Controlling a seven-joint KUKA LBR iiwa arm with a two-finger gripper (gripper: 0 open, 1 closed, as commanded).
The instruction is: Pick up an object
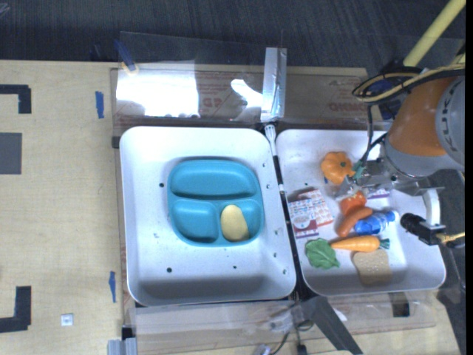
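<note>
The right bin (304, 154) holds several small items: an orange pumpkin-like toy (336, 167), a red and white packet (310, 211), an orange-red piece (353, 204), a blue tube (374, 223), a carrot (358, 244), a green leafy toy (321, 253) and a brown bread slice (372, 266). My gripper (367, 173) hangs low over this bin, just right of the pumpkin toy and above the orange-red piece. The grey wrist and the orange band rise to its right. Nothing is visibly lifted off the bin floor.
The left bin (144, 198) carries a blue divided tray (211, 194) with a yellow oval object (234, 222) in its lower right compartment. A metal divider (274, 83) and clear sheeting stand behind the bins. Cables and a yellow pole cross the top right.
</note>
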